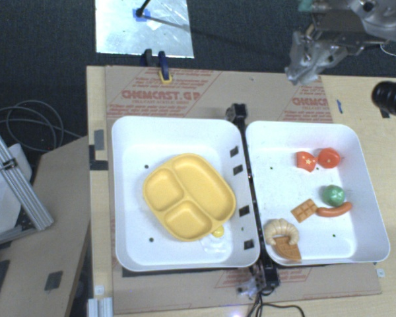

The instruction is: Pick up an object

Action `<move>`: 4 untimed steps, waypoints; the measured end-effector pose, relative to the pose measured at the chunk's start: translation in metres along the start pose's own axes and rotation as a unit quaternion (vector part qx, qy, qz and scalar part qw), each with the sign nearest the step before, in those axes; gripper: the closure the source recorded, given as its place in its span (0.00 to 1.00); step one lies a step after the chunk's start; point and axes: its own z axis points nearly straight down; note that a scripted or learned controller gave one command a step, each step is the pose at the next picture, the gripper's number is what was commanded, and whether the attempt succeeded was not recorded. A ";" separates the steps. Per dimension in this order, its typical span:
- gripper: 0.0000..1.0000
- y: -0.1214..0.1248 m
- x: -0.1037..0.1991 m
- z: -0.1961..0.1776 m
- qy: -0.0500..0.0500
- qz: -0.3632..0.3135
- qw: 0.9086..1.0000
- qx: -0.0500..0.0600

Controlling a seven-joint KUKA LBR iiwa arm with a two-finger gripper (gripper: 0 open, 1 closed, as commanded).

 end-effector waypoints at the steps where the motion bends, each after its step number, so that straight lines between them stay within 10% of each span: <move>1: 0.00 0.000 0.000 0.000 0.000 -0.001 1.000 0.000; 2: 0.00 -0.002 0.112 0.073 -0.003 0.006 1.000 0.013; 3: 0.00 -0.020 0.128 0.308 -0.006 0.012 1.000 0.017; 4: 0.00 -0.023 0.056 0.423 -0.005 0.016 1.000 0.014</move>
